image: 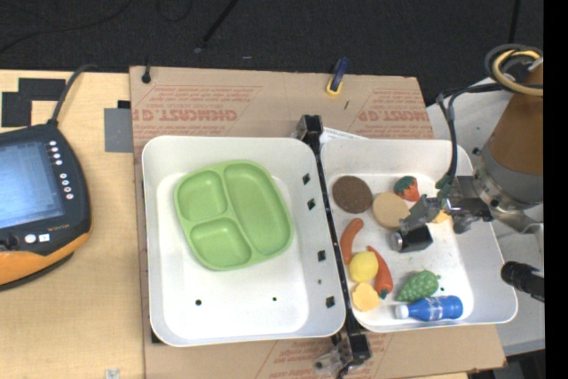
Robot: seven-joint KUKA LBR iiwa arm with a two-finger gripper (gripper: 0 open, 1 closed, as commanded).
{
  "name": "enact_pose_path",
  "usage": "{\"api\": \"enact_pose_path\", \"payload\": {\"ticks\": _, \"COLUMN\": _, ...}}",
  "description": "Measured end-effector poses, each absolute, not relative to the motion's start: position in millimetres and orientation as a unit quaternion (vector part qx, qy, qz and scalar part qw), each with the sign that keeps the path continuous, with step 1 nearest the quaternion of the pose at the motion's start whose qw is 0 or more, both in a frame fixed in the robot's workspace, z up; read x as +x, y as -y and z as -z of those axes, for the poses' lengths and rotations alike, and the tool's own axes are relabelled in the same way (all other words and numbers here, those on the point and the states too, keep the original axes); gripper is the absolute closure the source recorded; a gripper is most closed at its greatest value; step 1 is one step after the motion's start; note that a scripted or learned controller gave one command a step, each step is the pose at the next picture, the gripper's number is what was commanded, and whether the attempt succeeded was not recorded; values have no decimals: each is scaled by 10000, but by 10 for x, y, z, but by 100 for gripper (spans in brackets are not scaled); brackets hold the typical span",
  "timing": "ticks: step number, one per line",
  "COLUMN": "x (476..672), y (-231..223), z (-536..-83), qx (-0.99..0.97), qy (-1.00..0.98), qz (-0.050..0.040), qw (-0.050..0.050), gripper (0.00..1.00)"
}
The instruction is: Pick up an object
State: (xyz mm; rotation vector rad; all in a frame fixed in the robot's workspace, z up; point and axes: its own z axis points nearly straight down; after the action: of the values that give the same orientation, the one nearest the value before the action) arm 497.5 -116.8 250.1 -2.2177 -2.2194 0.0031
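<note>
Blue bottle point(431, 309) hugs the right bin's point(484, 302) front edge; hand point(414, 235) state unclear.

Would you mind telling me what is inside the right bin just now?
The right bin holds a brown disc, tan disc, strawberry, lemon, two red peppers, a green bumpy piece and a blue bottle. The gripper covers the floor beneath it.

Right bin point(484, 311): brown disc point(352, 193), tan disc point(389, 209), strawberry point(407, 187), lemon point(363, 265), blue bottle point(432, 309) lying flat.
</note>
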Motion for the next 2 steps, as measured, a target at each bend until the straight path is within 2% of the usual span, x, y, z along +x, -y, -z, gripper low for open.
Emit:
{"api": "enact_pose_path", "payload": {"ticks": 1, "x": 4745, "y": 457, "z": -2424, "qx": -7050, "qy": 7092, "qz": -11, "qw": 38, "gripper": 0}}
{"api": "enact_pose_path", "payload": {"ticks": 2, "x": 4753, "y": 506, "z": -2524, "qx": -7078, "qy": 7064, "qz": -20, "qw": 32, "gripper": 100}}
